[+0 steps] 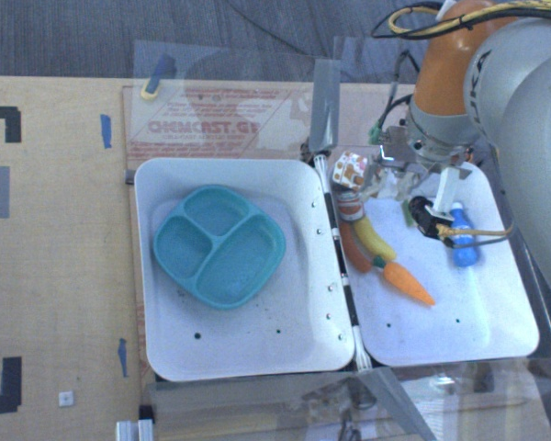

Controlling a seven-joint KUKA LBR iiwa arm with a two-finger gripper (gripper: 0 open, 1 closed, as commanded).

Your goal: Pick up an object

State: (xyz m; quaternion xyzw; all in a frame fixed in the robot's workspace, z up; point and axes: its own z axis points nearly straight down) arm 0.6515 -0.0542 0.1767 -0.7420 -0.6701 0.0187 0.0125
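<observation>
Divided plate (219,245) in left bin (165,338); banana (372,237), carrot (406,281) in right bin (477,329).

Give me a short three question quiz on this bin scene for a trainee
1. True or false: the teal divided plate lies in the left bin.
2. Which toy lies beside the banana in the right bin? A carrot, B apple, C grapes.
3. Fill in: the band above the arm's wrist is ____.

Key: 1 true. 2 A, the carrot. 3 orange.
</observation>
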